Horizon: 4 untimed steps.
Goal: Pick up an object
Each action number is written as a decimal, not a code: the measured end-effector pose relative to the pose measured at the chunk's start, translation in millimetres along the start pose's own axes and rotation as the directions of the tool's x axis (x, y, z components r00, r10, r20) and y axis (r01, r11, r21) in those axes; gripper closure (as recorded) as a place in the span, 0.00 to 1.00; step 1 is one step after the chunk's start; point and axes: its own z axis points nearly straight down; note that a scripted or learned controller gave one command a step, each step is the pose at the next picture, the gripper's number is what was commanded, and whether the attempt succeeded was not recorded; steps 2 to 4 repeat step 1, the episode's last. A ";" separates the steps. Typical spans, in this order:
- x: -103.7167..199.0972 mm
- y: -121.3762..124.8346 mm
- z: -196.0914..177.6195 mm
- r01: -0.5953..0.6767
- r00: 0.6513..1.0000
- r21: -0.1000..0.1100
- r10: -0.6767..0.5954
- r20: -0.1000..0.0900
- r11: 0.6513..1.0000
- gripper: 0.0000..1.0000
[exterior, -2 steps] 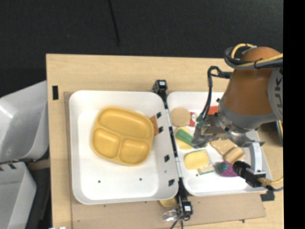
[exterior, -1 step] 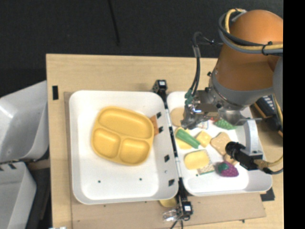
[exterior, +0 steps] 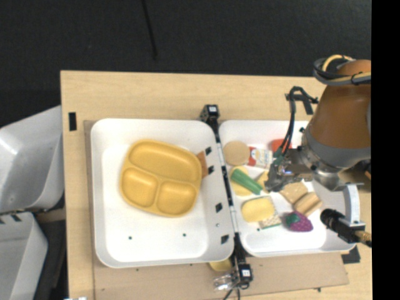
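The desk [exterior: 75, 92] carries two bins: the left bin [exterior: 106, 230] holds one yellow tray [exterior: 161, 177], the right bin [exterior: 281, 245] about eight crowded toys including a green pepper [exterior: 245, 181], with the pincer [exterior: 279, 175] low among them, grip state indeterminable.

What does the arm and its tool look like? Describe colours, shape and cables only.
The arm is a bulky rounded body, orange-brown on top with a grey section beneath it near the wrist. The tool is a small dark grey metal assembly at its end, over the right bin. A thin black cable loops up beside the arm, and red wiring shows near the wrist.
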 end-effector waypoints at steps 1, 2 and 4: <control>4.8 2.2 -15.7 0.011 1.000 -0.010 -0.011 -0.002 1.000 1.00; 4.8 2.2 -15.7 0.011 1.000 -0.010 -0.011 -0.002 1.000 1.00; 4.8 2.2 -15.7 0.011 1.000 -0.010 -0.011 -0.002 1.000 1.00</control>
